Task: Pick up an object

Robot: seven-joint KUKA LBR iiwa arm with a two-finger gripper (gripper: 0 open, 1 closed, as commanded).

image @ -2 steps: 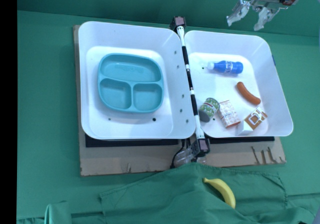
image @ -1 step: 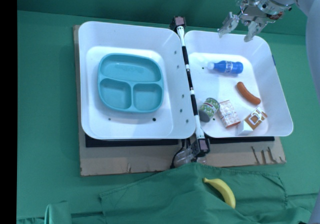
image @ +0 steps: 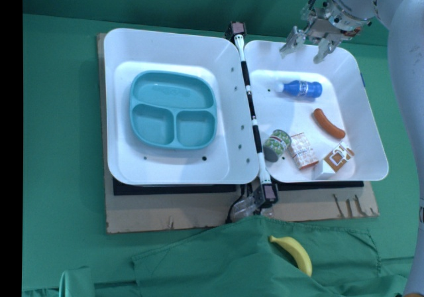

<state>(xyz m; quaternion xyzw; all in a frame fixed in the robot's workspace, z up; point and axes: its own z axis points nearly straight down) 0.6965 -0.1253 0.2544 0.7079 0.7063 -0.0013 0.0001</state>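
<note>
A: Which object is the likely pick?

B: My guess is the blue bottle. It lies on its side near the far end of the right bin, white cap pointing toward the divider, and the gripper hangs just beyond it, over the bin's far rim. The fingers are spread apart with nothing between them, which suits an approach rather than a carry.

A: Why start there and not in the crowd at the near end?

B: The bottle has bare floor all round, so the fingers could straddle it without nudging anything. The sausage also lies alone, nearer the right wall. But the small can, the snack packet and the little carton sit close together at the near end, the can just beside the divider, which would probably cramp a finger.

A: And the left bin?

B: The left bin carries a teal divided tray, flat and wide, a poor fit for two fingers. A banana lies well apart on the green cloth in front of the tabletop, outside both bins.
</note>
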